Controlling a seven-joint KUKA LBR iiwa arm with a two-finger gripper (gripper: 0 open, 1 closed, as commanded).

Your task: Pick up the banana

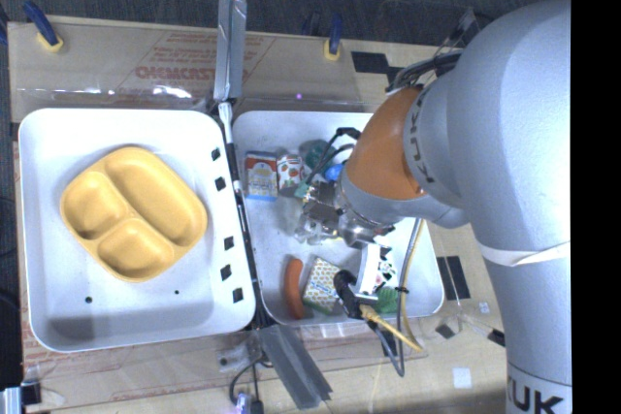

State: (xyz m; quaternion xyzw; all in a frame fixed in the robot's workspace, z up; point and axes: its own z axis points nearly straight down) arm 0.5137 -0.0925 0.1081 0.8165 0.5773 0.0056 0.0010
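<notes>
My gripper (318,211) is low in the middle of the right bin (277,126), among the small items there. The grey wrist and orange band (383,155) hide much of the bin's right half. A slim yellow shape (396,330) sticks out over the bin's front right rim. I cannot tell whether it is the banana. Nothing can be made out inside the gripper.
Two small red-and-white cartons (260,175) and a teal item (314,153) lie behind the gripper. An orange-red sausage shape (294,287), a patterned box (320,283) and a white card (375,269) lie in front. The left bin (44,141) holds a yellow divided plate (133,210).
</notes>
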